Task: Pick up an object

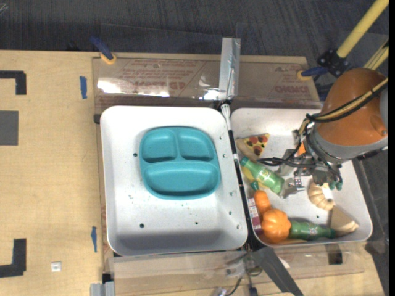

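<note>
Your gripper (302, 179) sits low in the right bin (358, 193), over the gap between the green bottle (264, 176) and the croissant (321, 194). Cannot tell how wide it stands or whether it has hold of anything; cables and wrist hide that.

Likely target: the green bottle, lying on its side just left of the gripper, yellow at its upper end, glossy green body. Judged light, stiff plastic, smooth and prone to roll; take it across the middle of the body.

Croissant, pale tan, just right of the gripper: judged light, ridged, easier to hold.

Also in this bin: pizza slice (255, 143), orange pumpkin (276, 224). Left bin (117, 165) holds a teal divided plate (179, 163)
</note>
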Action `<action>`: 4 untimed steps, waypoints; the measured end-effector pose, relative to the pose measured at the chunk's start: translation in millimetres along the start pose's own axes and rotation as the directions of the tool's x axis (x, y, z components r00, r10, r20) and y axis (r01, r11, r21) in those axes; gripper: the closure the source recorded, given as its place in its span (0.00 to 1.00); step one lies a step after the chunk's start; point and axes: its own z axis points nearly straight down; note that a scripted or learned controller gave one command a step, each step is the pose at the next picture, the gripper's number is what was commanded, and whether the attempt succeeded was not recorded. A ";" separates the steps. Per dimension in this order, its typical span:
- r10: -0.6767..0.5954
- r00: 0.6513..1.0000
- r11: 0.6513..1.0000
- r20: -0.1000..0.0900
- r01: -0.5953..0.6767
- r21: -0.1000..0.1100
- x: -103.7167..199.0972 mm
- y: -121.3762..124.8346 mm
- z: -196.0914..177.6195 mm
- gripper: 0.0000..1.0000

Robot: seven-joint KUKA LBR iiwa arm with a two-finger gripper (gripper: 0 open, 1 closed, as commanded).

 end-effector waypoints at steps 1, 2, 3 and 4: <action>-0.005 1.000 1.000 0.008 0.005 -0.001 -2.6 2.7 -3.3 0.00; -0.018 1.000 1.000 0.018 0.018 0.001 4.8 5.1 44.8 0.00; -0.214 0.977 0.977 0.021 0.213 0.007 -6.6 7.6 44.6 0.00; -0.213 0.977 0.977 0.031 0.213 0.008 -10.8 8.8 34.9 1.00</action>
